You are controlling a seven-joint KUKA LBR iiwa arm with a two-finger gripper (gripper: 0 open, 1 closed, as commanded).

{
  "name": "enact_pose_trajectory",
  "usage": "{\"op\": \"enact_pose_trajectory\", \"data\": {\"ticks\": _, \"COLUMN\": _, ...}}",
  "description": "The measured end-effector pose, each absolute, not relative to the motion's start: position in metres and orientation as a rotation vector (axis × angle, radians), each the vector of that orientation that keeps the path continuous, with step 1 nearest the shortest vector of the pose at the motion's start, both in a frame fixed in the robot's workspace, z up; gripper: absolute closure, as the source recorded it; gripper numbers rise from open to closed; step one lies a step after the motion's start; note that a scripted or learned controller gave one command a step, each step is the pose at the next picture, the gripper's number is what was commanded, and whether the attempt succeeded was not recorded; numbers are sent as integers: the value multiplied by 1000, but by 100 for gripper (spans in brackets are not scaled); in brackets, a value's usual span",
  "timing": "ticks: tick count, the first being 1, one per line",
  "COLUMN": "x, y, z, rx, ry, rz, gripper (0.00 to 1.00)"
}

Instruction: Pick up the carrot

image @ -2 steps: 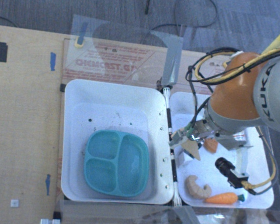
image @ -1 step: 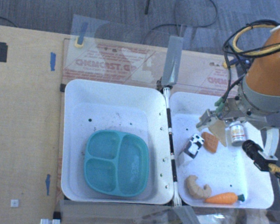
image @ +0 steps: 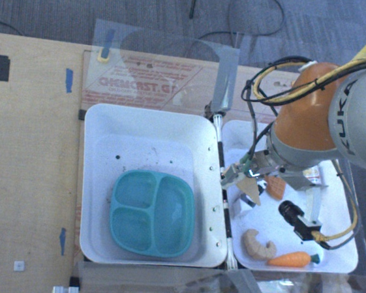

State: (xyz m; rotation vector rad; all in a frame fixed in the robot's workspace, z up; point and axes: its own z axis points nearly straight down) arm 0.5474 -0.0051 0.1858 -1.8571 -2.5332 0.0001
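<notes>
Bins sit side by side on the wooden table point(image: 22, 177). The left bin point(image: 152, 129) holds a teal divided plate point(image: 152, 213) with three compartments, lying flat toward the near wall; nothing lies in its compartments. The right bin point(image: 345, 194) holds the carrot point(image: 290, 258), orange with a green tip, lying on its side near the bin's near edge. Just to its left, touching or nearly so, is a curled beige piece point(image: 258, 244) like a croissant or shrimp. An orange-pink item point(image: 275, 186) lies farther back, partly hidden under the arm. The gripper point(image: 248, 183) hangs over the left part of the right bin, well apart from the carrot; whether the fingers are spread or closed cannot be told, and nothing is seen between them.
</notes>
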Motion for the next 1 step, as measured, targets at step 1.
{"op": "enact_pose_trajectory", "data": {"ticks": 1, "x": 564, "y": -41, "z": 257, "rx": -2310, "ry": -2130, "rz": 1, "gripper": 100}}
